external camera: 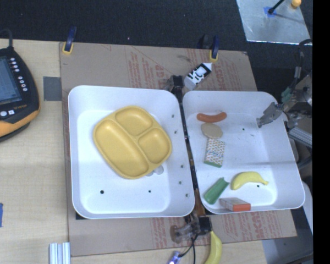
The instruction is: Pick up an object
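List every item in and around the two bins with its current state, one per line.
yellow divided plate: lying in the left bin, tilted askew.
sausage: lying flat in the right bin.
tan oval piece: flat, just below the sausage.
patterned packet: flat.
green piece: lying diagonally.
banana: on its side.
orange-edged block: flat by the near wall.
gripper: at the right bin's far right, holding nothing.

Partly hidden or cropped

Arm [300, 100] cut off at right edge; banana [213, 249] cropped at bottom; something small half-hidden under yellow plate [132, 141]; gripper [269, 114] fingers unclear.
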### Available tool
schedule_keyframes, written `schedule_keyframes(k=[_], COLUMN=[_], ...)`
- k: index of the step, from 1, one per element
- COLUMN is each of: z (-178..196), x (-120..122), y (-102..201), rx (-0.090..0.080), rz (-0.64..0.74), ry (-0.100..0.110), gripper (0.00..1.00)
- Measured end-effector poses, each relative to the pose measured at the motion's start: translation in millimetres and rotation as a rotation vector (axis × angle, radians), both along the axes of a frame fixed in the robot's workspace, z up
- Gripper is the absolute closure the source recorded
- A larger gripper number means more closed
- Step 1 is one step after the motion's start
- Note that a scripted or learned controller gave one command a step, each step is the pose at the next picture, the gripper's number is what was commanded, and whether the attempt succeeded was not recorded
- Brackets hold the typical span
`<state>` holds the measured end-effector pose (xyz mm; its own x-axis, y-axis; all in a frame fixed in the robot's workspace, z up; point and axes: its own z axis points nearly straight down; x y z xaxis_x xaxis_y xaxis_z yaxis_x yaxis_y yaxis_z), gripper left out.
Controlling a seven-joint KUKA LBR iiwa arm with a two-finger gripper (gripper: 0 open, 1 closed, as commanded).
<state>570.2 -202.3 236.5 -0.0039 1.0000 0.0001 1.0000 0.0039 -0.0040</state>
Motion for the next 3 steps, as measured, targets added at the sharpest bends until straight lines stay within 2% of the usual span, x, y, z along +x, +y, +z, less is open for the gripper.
schedule_keyframes(k=[1, 2, 3], z=[-68.3, -140.4, -140.3], x=[-94.4, -90.2, -89.8], y=[42.2, 76.5, 82.2], rx=[0.001, -0.007, -0.009], rz=[0.002, 0.002, 0.001], ry=[0.002, -0.016, -0.017], gripper=[0.0, 0.0, 0.0])
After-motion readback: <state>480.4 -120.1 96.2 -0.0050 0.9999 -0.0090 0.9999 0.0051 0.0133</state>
